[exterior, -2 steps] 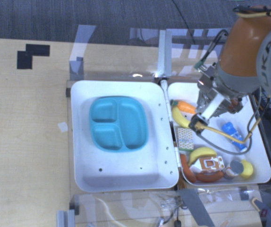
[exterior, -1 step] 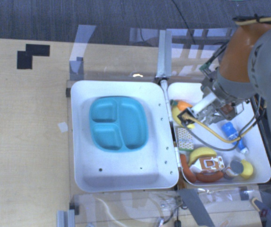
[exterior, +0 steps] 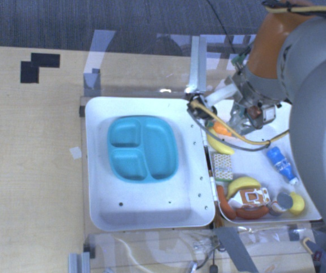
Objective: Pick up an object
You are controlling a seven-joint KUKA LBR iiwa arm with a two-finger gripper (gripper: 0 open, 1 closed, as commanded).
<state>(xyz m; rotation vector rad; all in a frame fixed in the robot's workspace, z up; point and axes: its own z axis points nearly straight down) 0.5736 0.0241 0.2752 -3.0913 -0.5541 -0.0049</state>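
My gripper (exterior: 247,117) hangs over the far part of the right bin (exterior: 299,206), below the orange wrist band (exterior: 271,44). Just left of it lie a small orange piece (exterior: 222,129) and a yellow banana (exterior: 220,145), with cables running across them. A blue bottle (exterior: 280,164) lies to the gripper's lower right. Nearer the bin's front sit a patterned packet (exterior: 222,165), a yellow fruit (exterior: 243,183), an orange-and-white box (exterior: 255,197), a red item (exterior: 235,210) and a yellow ball (exterior: 296,204). No object shows at the gripper.
The left bin (exterior: 103,209) holds a blue divided plate (exterior: 143,148). The arm's large grey body (exterior: 316,112) covers the right bin's right side. A metal post (exterior: 197,64) stands behind the wall between the bins.
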